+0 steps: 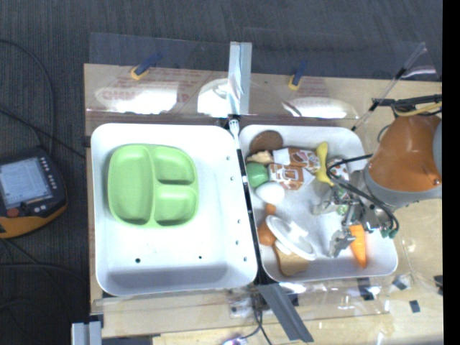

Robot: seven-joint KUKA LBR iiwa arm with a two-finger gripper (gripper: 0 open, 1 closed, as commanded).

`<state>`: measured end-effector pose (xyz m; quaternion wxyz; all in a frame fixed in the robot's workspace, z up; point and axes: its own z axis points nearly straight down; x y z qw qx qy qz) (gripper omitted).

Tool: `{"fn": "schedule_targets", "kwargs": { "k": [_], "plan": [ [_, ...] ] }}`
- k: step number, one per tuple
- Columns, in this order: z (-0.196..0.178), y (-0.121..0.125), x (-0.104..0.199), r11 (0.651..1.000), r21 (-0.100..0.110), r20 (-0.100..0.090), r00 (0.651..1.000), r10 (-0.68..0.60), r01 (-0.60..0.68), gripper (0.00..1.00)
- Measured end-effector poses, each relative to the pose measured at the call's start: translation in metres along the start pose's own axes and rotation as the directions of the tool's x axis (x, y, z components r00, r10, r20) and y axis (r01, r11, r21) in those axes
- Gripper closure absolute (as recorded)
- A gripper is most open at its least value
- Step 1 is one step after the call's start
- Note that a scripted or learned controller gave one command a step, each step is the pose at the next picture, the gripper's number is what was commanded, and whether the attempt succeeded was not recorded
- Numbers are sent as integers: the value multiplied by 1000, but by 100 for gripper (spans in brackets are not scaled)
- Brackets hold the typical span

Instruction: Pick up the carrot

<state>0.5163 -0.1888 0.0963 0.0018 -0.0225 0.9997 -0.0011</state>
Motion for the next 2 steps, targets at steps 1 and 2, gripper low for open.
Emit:
{"fn": "schedule_targets", "kwargs": {
  "k": [1, 2],
  "plan": [
    [-9, 2, -1, 1000, 1, -1, 1000, -2, 2, 100],
    [-107, 83, -21, 993, -2, 6, 993, 118, -118, 100]
  ]
}}
